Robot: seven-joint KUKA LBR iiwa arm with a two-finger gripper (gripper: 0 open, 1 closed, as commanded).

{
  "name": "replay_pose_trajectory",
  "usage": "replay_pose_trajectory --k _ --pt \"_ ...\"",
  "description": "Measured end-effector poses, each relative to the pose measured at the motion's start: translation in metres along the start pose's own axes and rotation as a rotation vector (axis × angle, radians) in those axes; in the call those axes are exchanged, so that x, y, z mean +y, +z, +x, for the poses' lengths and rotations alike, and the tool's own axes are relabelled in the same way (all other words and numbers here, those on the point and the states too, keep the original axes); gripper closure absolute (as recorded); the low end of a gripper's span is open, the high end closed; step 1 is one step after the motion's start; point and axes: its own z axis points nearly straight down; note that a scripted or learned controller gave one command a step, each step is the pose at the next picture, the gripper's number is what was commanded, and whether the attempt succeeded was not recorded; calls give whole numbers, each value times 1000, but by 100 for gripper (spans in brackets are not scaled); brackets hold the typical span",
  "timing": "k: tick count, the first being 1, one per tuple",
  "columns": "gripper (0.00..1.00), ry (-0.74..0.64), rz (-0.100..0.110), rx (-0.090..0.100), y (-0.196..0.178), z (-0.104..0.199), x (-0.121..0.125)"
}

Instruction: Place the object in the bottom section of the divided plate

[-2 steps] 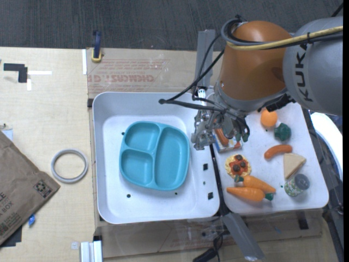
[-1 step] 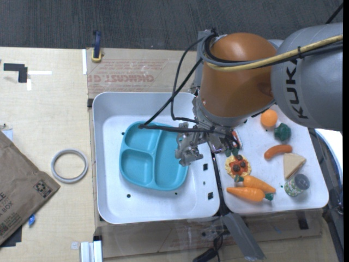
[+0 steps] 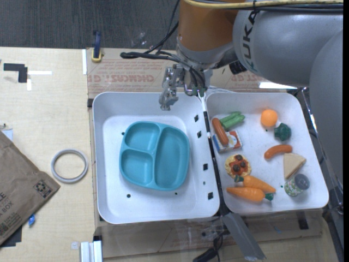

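The divided plate [image 3: 155, 155] was teal, with rounded corners; it lay flat in the left bin, slightly turned; it had three sections, two smaller ones on its left side and one long section on its right; all three sections looked bare and clean.

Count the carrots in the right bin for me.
1 for certain: the carrot lies at the front of the right bin. A second orange piece touching it behind may be another carrot; I cannot tell.
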Motion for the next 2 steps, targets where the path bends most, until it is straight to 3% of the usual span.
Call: replay_pose_trajectory --k 1,2 --pt "100 -222 0 4 26 76 81" --pt "100 -189 1 5 34 162 26"
